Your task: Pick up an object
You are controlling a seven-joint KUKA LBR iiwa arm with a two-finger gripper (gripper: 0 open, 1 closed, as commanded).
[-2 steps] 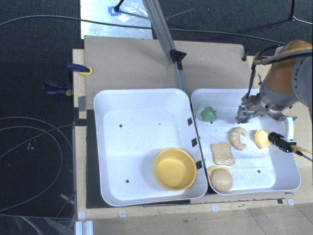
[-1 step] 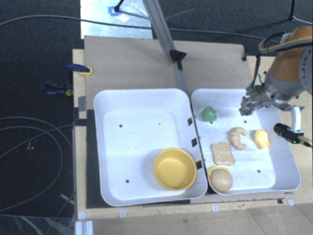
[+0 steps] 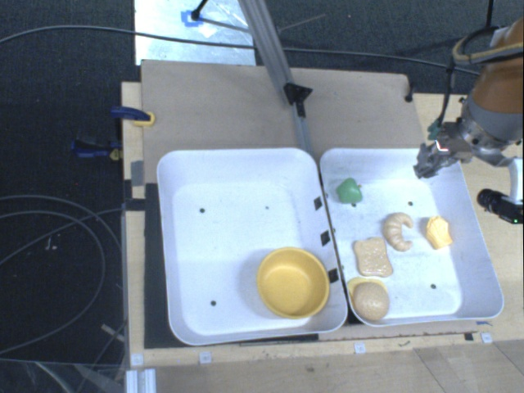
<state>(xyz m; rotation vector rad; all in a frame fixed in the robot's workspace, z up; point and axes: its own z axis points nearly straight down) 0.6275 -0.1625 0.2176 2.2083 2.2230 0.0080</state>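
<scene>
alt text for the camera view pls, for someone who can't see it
A grey robot arm's tool hangs over the right shallow white bin's upper right corner, above a green pepper-like toy, tan croissant, yellow wedge, toast slice and round bun. The left white bin holds a yellow bowl.

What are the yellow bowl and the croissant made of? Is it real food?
The bowl looks like plastic: smooth, one even yellow, a soft shine. The croissant looks like a toy, probably plastic or foam: pale tan all over, no flaky crust. The picture is too small to be sure.
</scene>
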